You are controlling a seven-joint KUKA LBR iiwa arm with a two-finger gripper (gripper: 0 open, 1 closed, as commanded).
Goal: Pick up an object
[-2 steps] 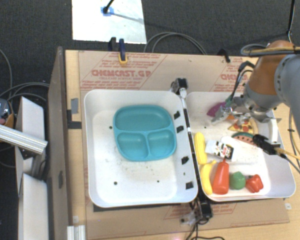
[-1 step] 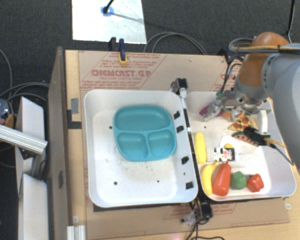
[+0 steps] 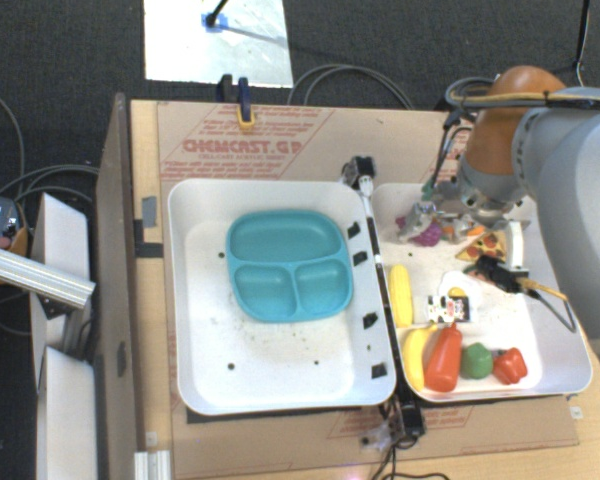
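Claw sits low in the right bin's far corner, right over a purple toy; can't tell its state, too blurry. Banana, red pepper, green toy lie nearer. Left bin holds a teal tray.

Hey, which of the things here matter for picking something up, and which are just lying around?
For the job:
gripper, low at the right bin's far end
purple toy by it
corn
banana
red bottle
green toy
red pepper

Lying about:
blue tray in the left bin
clamp
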